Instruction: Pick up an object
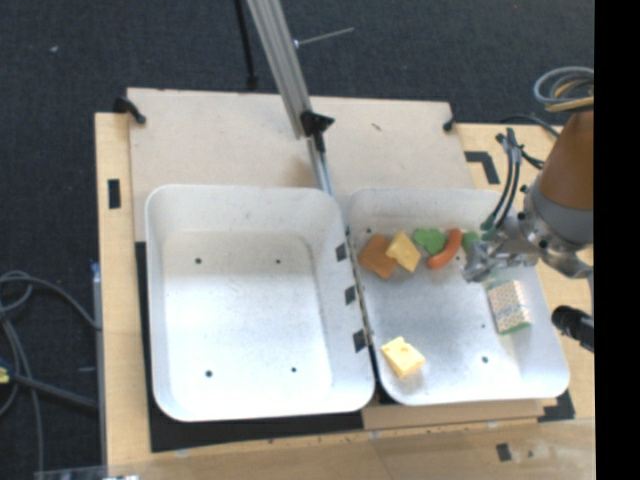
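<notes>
- Objects lie in the right bin (530, 368): a brown block (376, 257) touching a yellow block (404, 251) near its far wall; a green piece (430, 239) and an orange piece (445, 249) just beside them, touching each other
- Nearer the front, a second yellow block (402, 356) sits alone by the left wall; a speckled box (509, 306) lies toward the right side, well apart from it
- My gripper (482, 265) hangs low over the right bin's far right part, between the orange piece and the speckled box (just above the box's far end); whether it is spread or pressed together I cannot tell, the metal parts blur into one another; I see nothing held
- My arm (570, 183) comes in from the right, its orange band above the wrist; cables (512, 173) loop alongside it
- Left bin (250, 298) sits beside the right one, edges touching; a metal pole (280, 53) slants up from the bench (115, 268) behind the seam
</notes>
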Controlling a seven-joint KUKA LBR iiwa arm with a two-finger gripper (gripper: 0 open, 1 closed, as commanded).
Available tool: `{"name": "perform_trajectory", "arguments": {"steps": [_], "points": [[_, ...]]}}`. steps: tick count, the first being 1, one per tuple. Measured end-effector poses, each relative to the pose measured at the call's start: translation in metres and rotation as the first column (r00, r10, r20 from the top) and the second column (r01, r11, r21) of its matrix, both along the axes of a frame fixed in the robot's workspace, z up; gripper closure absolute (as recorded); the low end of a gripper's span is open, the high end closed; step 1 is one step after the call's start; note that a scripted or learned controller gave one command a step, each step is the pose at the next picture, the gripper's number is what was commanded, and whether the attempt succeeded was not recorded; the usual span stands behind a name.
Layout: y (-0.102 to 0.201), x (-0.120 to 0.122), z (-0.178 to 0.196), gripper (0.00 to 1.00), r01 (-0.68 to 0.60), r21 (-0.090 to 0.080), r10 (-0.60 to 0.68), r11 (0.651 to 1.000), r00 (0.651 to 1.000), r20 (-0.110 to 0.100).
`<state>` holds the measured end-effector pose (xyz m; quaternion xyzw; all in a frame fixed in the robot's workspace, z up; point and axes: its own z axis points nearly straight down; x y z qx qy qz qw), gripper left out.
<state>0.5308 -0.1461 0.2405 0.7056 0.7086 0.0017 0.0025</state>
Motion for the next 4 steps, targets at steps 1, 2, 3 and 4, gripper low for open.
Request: {"name": "perform_trajectory", "arguments": {"steps": [1,2,3,4], "points": [[0.063,-0.002,0.003,1.0,-0.004,0.003,0.004,1.0,1.0,-0.004],[0.117,-0.002,-0.007,1.0,-0.003,0.002,0.003,1.0,1.0,-0.005],[0.164,0.001,0.004,1.0,-0.004,0.003,0.004,1.0,1.0,-0.003],[0.217,-0.003,-0.009,1.0,-0.003,0.001,0.003,1.0,1.0,-0.007]]}}
